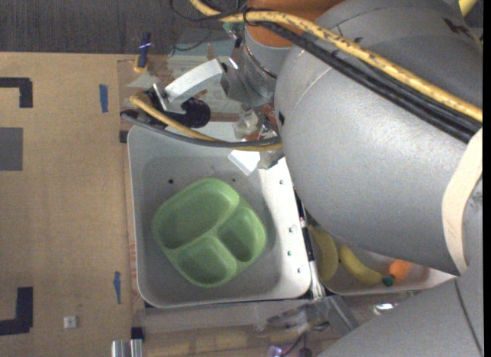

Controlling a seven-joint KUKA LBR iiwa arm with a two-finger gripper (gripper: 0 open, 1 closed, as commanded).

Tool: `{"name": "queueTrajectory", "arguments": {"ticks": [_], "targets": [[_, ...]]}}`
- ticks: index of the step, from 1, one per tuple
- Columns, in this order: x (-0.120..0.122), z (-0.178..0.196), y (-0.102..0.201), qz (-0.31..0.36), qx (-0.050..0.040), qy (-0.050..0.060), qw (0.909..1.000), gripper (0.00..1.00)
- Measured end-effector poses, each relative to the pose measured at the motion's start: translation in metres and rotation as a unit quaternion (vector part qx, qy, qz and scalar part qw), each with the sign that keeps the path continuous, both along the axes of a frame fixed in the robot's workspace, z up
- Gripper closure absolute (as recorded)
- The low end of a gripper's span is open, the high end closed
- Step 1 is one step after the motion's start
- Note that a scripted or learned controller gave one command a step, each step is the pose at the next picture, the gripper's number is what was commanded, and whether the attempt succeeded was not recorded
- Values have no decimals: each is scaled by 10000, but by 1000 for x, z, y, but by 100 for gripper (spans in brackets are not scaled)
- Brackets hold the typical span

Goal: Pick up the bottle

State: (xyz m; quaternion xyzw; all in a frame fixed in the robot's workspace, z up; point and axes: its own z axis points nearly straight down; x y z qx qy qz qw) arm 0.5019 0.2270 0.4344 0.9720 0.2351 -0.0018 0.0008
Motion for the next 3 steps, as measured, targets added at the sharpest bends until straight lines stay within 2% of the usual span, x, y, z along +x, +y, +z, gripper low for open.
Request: {"name": "queueTrajectory", "arguments": {"ticks": [1, 2, 3], "targets": [[5, -80, -1, -358, 4, 11, 9994, 100], [35, -46, -3, -1141, 6, -23, 9935, 100], [-14, -102, -47, -525, 4, 12, 9986, 100]]}}
